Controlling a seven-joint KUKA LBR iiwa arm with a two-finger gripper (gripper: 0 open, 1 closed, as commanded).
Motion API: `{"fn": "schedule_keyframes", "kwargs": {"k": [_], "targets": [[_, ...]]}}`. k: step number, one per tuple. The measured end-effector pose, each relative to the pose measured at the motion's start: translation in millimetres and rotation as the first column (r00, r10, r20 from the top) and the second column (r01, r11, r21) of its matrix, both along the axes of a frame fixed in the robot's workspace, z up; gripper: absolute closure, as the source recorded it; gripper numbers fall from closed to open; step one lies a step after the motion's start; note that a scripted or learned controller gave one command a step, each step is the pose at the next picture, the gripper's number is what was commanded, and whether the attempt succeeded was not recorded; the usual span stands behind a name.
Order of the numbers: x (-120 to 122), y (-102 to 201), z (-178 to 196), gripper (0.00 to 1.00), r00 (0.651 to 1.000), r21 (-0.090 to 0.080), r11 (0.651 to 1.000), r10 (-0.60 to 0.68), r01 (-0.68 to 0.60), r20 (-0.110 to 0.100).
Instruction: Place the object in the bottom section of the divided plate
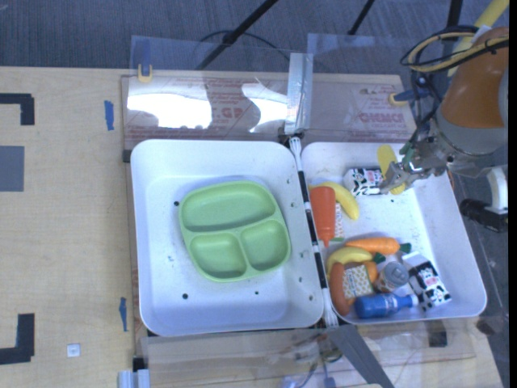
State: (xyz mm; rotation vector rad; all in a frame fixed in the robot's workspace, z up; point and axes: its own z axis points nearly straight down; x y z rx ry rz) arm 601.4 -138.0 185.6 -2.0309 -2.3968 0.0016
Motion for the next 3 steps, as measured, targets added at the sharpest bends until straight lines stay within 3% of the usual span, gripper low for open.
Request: {"fn": "schedule_keyframes", "kwargs": {"k": [1,2,3], "targets": [[-10,74,-3,1.0,0.992,0.002,0.992,0.13,-0.13,-0.004],[-64,155,41,1.0,0.962,0.002,0.962,0.272,-0.272,-0.004],[-55,235,-12,1.0,0.961,0.002,0.961,0.278,-0.278,-0.005]]}}
